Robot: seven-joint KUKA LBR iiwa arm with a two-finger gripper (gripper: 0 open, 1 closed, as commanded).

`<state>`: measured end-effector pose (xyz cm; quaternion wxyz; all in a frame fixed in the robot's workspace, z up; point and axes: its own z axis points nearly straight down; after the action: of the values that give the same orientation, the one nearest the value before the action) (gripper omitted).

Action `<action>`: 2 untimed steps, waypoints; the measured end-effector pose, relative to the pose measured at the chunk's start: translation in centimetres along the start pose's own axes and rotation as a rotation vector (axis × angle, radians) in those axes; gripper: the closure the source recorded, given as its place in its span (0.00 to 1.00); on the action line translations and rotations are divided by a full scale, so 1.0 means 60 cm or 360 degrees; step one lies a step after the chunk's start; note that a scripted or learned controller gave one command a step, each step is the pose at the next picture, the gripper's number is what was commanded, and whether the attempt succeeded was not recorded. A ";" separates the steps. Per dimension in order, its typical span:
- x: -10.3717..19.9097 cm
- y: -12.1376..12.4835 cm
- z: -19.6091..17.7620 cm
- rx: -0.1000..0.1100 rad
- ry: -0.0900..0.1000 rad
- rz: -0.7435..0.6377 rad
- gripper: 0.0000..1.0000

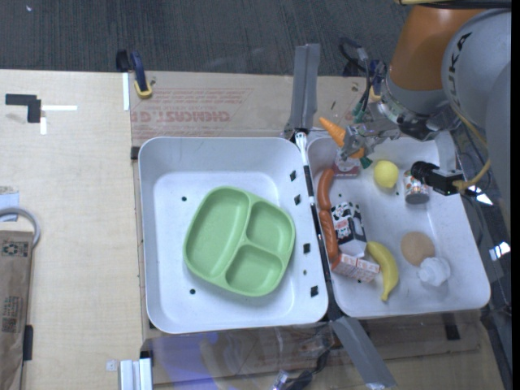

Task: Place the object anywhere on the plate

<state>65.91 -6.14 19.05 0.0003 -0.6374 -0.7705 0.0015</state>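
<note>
A pale wooden bench (65, 218) is carrying two white bins; the left bin (154, 218) is holding the green plate (240, 240) at its middle. Toys are crowding the right bin's (467, 283) far-left corner, so the jaws risk nudging neighbours or missing. The arm (455, 39) is reaching down there, gripper (355, 140) beside the carrot (331, 127); whether the jaws are parted I cannot tell.

— What sort of place is this?
— A robotics lab: a grey arm (479, 47) with an orange band reaches over a plywood counter (65, 218).
— What else shows it?
— Two white bins (154, 242) clamped together, toy food, loose cables (471, 149).
</note>
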 end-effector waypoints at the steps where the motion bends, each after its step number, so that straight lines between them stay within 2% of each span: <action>1: 0.154 -0.156 0.001 0.0005 0.0003 0.0266 1.00; 2: 0.244 -0.201 0.002 0.0006 0.0002 0.0048 1.00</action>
<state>51.31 5.99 18.95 0.0019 -0.6489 -0.7608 0.0025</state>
